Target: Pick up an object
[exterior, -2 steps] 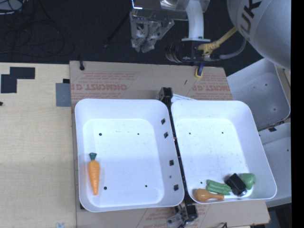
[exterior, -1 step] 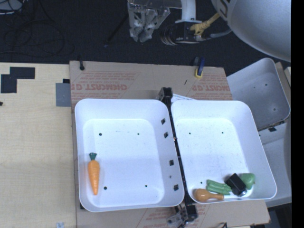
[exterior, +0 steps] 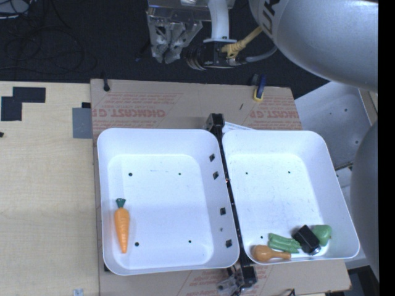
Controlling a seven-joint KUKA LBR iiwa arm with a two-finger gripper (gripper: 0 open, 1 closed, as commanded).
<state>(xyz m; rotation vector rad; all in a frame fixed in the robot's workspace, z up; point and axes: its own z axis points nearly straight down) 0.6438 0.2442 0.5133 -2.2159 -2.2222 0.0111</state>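
- Pale wooden tabletop (exterior: 43, 184) carries a brown cardboard sheet (exterior: 185, 106) printed with red lettering; dark floor with loose cables lies beyond its far edge.
- Two shallow white bins sit side by side on the cardboard, touching along a black central divider (exterior: 223, 190). All positions below are given relative to that divider.
- Left bin (exterior: 154, 143), on the left of the divider: one orange carrot (exterior: 122, 226) with a green top lies near the bin's outer wall, well apart from the divider, at the near end, lengthwise with its green top pointing to the far side.
- Right bin (exterior: 278, 143), on the right of the divider: four items are clustered in the near corner. A tan pear-shaped item (exterior: 270, 253) lies closest to the divider; a green pod (exterior: 284, 243) touches it; a black block (exterior: 307, 238) sits just beyond the pod; a green leafy piece (exterior: 321, 232) lies furthest out, touching the block.
- Gripper (exterior: 173, 45) hangs above the dark area past the far end of the divider, well apart from both bins. Nothing is between its fingers; whether they are spread or pressed together cannot be told.
- Grey arm (exterior: 321, 23) enters from the upper right.
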